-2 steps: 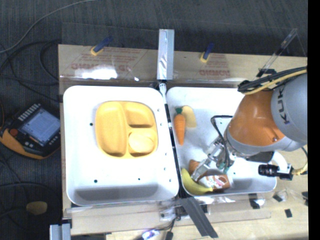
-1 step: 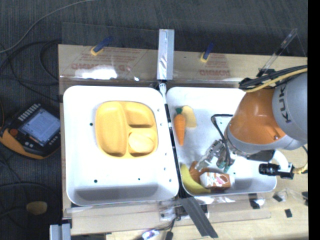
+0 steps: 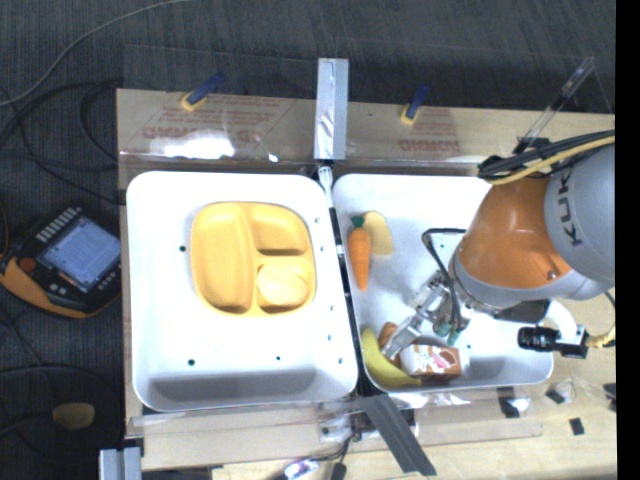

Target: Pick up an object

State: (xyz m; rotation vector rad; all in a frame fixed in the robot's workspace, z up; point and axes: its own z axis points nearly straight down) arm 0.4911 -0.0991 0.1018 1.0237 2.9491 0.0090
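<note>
tool (image 3: 400, 342) is seen low in the right bin (image 3: 500, 373), its grip state unclear, over a banana (image 3: 380, 365) beside a small carton (image 3: 432, 360); banana judged light, smooth, best taken mid-length.

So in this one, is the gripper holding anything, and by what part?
Cannot be told. The gripper is low over the banana and small carton, but nothing shows between its fingers.

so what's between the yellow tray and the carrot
In the camera view, the two bins' adjoining white rims lie between the yellow tray and the carrot; nothing else.
</note>
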